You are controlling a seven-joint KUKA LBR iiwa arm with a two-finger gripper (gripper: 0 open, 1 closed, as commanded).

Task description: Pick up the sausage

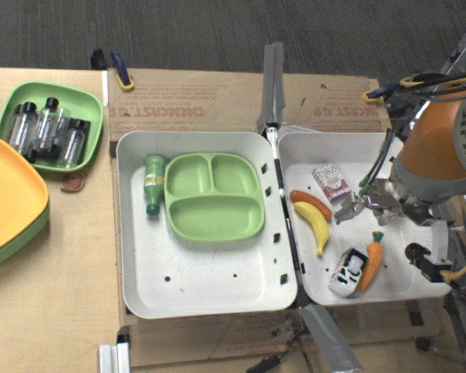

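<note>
- Two white bins (pixel 132 231) are borne by a brown table (pixel 54 286); dark carpet (pixel 179 14) is seen beyond.
- The sausage (pixel 311 202) lies in the right bin, touching a banana (pixel 317 225).
- The jaws (pixel 349 207) hover nearby; their opening cannot be told.

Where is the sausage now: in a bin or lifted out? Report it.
In the right bin: the sausage lies flat on its floor, against the banana.

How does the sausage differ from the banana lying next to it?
The sausage is orange-red; the banana is yellow. The sausage looks shorter and slimmer, the banana longer and thicker. The sausage lies nearer the bin's far wall, the banana on its near side. Both are curved, lie flat and seem to touch in the right bin.
</note>
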